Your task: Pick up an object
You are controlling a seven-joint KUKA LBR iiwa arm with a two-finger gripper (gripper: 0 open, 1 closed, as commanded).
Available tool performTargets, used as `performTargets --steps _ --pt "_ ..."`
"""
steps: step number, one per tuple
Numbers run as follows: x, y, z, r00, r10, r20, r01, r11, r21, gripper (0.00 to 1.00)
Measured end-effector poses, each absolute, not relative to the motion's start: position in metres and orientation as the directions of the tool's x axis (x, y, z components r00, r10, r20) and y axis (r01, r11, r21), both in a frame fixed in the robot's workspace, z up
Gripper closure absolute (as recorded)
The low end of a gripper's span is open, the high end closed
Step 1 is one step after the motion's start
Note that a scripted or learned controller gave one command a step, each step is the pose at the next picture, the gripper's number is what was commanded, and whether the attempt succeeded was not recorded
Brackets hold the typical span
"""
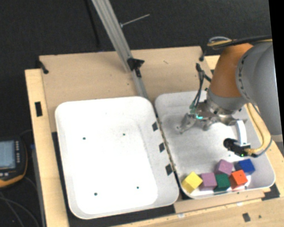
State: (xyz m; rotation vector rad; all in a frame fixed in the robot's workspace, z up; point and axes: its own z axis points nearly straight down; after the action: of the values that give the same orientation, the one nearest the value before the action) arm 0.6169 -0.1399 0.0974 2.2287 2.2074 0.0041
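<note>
My gripper is hanging over the bare middle of the right bin, its opening too blurred to judge, carrying nothing visible, while the coloured blocks are sitting untouched along the bin's near edge, so the whole pick is remaining.

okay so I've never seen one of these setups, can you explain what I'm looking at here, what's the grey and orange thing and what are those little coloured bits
One camera looks down at a slant on a wooden bench. The grey and orange thing is a robot arm reaching in from the right; its two-finger gripper hangs over the right shallow white bin, holding nothing I can see. Small blocks cluster at that bin's near edge: yellow block, two purple blocks, green block, orange block, blue block. The left shallow white bin sits beside it.
</note>
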Motion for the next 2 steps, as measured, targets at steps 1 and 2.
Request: performTargets --steps 1,2 --pt "0.593 -0.105 0.127 -0.004 1.000 0.001 1.000 0.004 0.002 0.00" --pt "0.666 -0.089 0.098 -0.005 1.000 -0.001 1.000 0.005 0.005 0.00"
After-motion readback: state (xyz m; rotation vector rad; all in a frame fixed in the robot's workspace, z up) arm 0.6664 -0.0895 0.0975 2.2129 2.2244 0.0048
